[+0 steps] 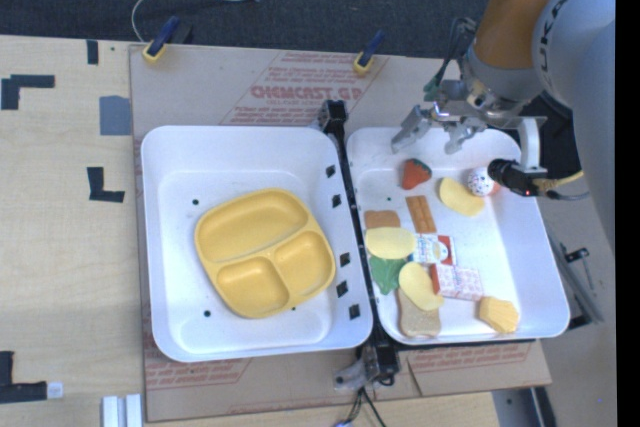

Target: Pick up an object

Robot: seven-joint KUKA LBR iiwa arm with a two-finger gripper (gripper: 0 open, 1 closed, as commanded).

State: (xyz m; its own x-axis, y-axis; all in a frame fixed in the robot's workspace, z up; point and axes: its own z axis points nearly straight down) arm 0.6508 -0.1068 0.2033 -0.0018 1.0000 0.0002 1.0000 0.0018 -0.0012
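My gripper point(436, 133) hangs over the back of the right bin point(530, 245), its two fingers spread open with nothing between them. Just below it lies a red strawberry-like piece point(416, 174). To the right sit a yellow lemon-shaped piece point(461, 197) and a small white ball with dots point(481, 182). Further forward lie a brown strip point(421, 213), a yellow oval point(390, 242), a red and white packet point(455, 277), a green leaf point(384, 275), another yellow piece point(420, 285), a bread slice point(420, 319) and an orange-yellow chunk point(499, 314).
The left bin point(170, 215) holds a yellow divided plate point(264, 252). A black divider point(340, 185) runs between the bins. The arm's grey and orange body point(540, 5) looms over the right bin's back right corner. Two clamps point(160, 43) hold the cardboard at the back.
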